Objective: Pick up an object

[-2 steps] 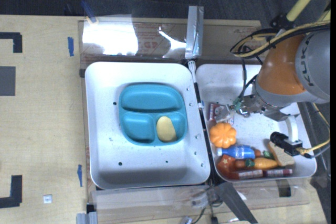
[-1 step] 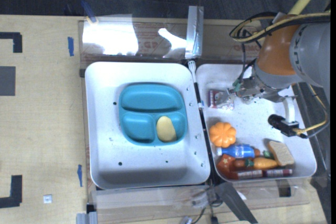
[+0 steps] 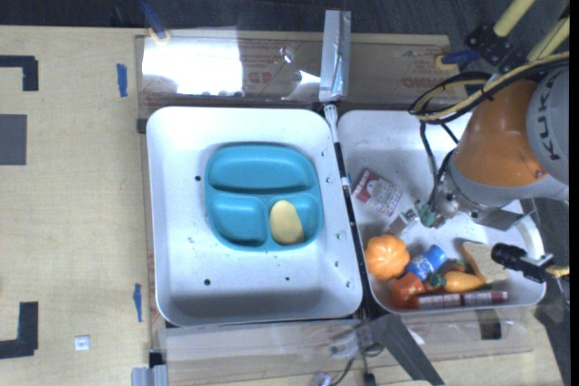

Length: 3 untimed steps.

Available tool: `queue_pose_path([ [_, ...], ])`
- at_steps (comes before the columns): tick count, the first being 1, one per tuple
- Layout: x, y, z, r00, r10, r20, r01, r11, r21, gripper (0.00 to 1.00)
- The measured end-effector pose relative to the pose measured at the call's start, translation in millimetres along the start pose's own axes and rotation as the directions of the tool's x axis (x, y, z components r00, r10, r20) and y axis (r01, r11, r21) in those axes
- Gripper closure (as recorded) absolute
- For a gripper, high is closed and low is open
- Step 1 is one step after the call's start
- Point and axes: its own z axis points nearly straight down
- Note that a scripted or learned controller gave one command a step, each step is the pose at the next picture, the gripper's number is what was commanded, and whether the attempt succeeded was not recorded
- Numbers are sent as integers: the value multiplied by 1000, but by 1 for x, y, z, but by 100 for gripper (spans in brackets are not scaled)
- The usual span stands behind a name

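Observation:
My gripper hangs low over the middle of the right bin, under the orange-banded wrist. Just left of it lies a red and white packet. Along the bin's near side sit an orange fruit, a small blue can, a red item, an orange carrot-like piece, a slice of bread and a long dark red bar. The arm hides part of the bin's right side.
The left bin holds a blue divided tray with a yellow oval item in its near right compartment. A ridge where the two bins meet runs between them. A clear panel stands behind the bins.

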Motion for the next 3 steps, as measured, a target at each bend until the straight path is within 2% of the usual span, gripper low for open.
queue_pose_path([
  [1, 3, -18, 0, 997, 78, 1, -78, 997, -4, 0],
  [2, 21, -44, -1, 991, 134, 9, -134, 991, -5, 0],
  [3, 21, -42, -12, 991, 136, 10, -135, 991, -11, 100],
])
